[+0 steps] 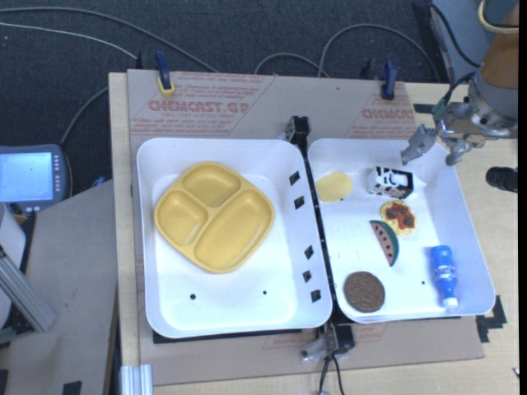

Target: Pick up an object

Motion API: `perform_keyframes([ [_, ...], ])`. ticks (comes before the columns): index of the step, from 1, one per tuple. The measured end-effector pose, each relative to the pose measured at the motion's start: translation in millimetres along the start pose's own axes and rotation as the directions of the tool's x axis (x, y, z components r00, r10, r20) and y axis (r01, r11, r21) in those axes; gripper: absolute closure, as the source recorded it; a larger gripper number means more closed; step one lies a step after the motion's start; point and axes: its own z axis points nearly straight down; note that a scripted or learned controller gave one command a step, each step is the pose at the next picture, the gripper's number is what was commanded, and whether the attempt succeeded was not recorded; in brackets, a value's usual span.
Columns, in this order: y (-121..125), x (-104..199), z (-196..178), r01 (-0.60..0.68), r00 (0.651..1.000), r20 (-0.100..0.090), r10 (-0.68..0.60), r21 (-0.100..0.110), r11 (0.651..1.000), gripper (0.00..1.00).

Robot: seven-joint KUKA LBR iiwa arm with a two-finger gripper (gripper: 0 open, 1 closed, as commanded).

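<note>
Arm: grey KUKA arm with an orange band above the wrist, reaching in from the right; it hangs over the far right corner of the right bin
Claw: two-finger claw; fingers spread apart, one pointing left toward the bin's middle, the other to the right; nothing between them
Right bin: shallow white plastic bin on the surface; holds six small items
Nearest item: small black-and-white cow-patterned block; lies just left of and below the claw, toward the camera; long axis roughly left to right; judged the likeliest thing to pick, being closest
Other items, right bin: pale yellow flat disc, left of the cow block; round toy pizza with red topping, just below the cow block; toy watermelon slice with green rind, long axis running near to far; brown round cookie-like disc, near front edge; blue plastic bottle with white cap, lying on its side, cap toward the camera
Left bin: matching shallow white bin; holds a yellow three-compartment plastic plate, well apart from the claw
Move required: judged a short drop and slight shift left and forward; fingers would best close across the cow block's short side
Risk: toy pizza lies near the cow block; may be nudged
</note>
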Motion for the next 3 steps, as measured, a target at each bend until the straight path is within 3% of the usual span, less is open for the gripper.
perform_keyframes([
  [1, 2.7, 0.7, -9.5, 0.003, 1.000, 0.003, -0.003, -0.015, 1.000, 0.00],
  [3, 1.7, -0.7, 98.2, 0.005, 1.000, 0.002, -0.005, -0.010, 1.000, 0.00],
])
